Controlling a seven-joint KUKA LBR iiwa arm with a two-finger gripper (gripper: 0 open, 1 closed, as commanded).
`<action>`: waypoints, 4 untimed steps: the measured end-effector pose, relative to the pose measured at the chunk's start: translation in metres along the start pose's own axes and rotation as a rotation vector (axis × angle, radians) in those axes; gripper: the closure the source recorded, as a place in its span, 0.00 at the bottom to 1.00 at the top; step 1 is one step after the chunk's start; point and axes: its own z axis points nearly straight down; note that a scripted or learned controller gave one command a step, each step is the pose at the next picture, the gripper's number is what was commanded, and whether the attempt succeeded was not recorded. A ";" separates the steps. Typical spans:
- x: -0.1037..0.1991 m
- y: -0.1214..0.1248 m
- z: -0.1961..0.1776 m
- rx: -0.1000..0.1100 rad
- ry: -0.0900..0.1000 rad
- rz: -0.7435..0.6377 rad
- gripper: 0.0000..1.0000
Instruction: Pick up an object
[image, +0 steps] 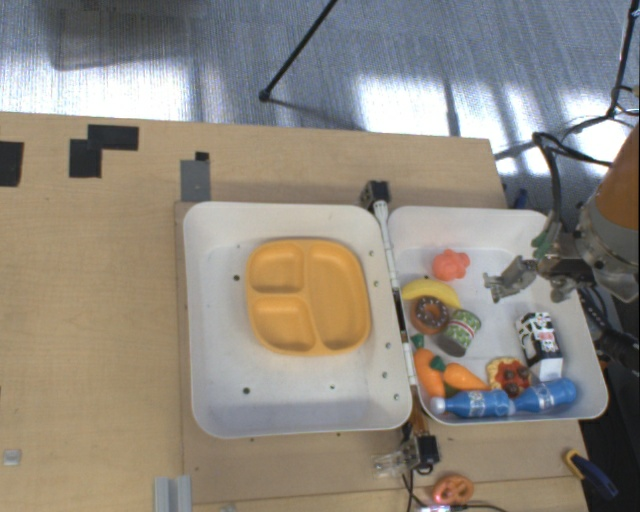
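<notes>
My gripper (522, 279) hangs over the upper right part of the right bin (500, 225), open, with nothing between its fingers. Below it in the bin stands a black-and-white carton (540, 340). To its left lie a pink-orange toy (451, 264), a banana (432, 291), a chocolate donut (433, 314) and a green can (462, 328). Along the bin's near wall lie two carrots (452, 375), a pizza slice (510, 376) and a blue bottle (510, 401).
The left bin (215, 330) holds a yellow divided plate (305, 296). A rail (392, 290) separates the two bins. Cables (560, 150) run behind the arm at the right. A small orange thing (452, 489) lies on the bench in front of the bins.
</notes>
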 end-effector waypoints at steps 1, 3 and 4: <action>0.008 0.013 0.163 0.008 0.002 0.073 0.00; 0.008 0.016 0.150 0.000 0.001 0.074 0.00; 0.008 0.017 0.139 -0.004 0.001 0.073 1.00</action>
